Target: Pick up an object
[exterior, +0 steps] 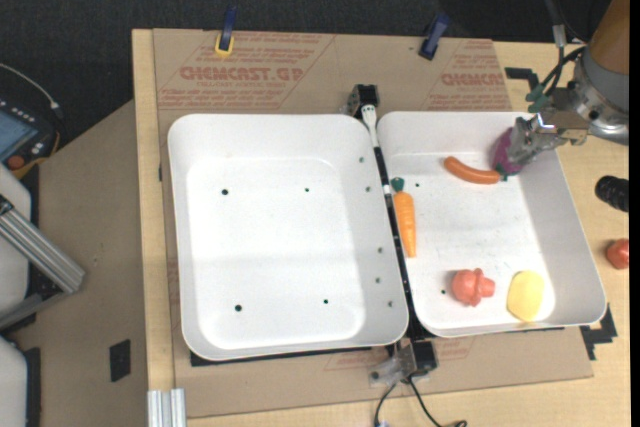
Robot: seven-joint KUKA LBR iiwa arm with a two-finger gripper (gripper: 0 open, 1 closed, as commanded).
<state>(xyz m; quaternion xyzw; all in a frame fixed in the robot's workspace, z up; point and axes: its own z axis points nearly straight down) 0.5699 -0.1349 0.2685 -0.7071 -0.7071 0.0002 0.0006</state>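
Pincer (512, 153) sits low over the right bin's (560, 215) far right part, purple fingers pointing down just beside the right end of the sausage (471, 171). Cannot tell if it is wide or narrow; too small and partly masked by the wrist. Nothing visibly between the fingers.

Sausage lies flat, orange-red, curved, far side of right bin. Carrot (404, 223) lies along that bin's left wall, green top toward far. Red toy (470, 286) and lemon (526, 295) sit near the bin's near edge, close together, well apart from pincer. Left bin (200, 315) just left, on the cardboard-covered bench (160, 95).

Step, as I judge it: approach/descend on sausage, grasp not confirmed. Next move likely needs centring over the sausage's end or middle, closing, then a straight lift. Risk: off-centre grip at the tip, sausage slips or rolls out.
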